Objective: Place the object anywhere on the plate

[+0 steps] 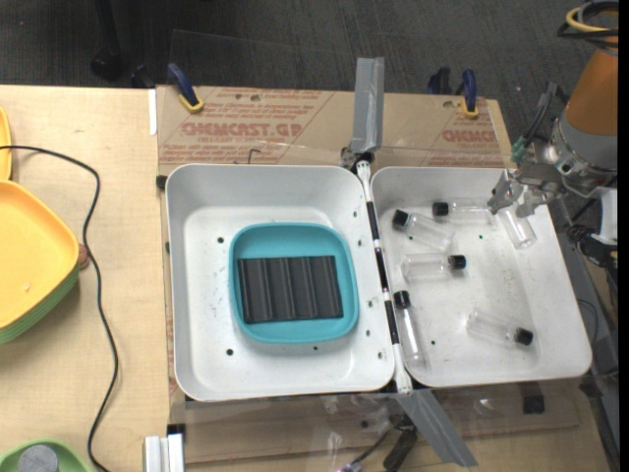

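**Claw at the right bin's far corner**

The claw [518, 197] hangs over the right white bin [562, 303], clamped on a clear plastic vial [518, 226]. The teal square plate with dark ridged centre [292, 283] sits in the left white bin [197, 264].

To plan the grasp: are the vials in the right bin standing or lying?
Lying: each clear vial shows its full length on the bin floor.

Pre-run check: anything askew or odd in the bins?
Mostly fine. The clear vials lie scattered at mixed angles in the right bin; one is wedged against its left wall. The teal plate sits square.
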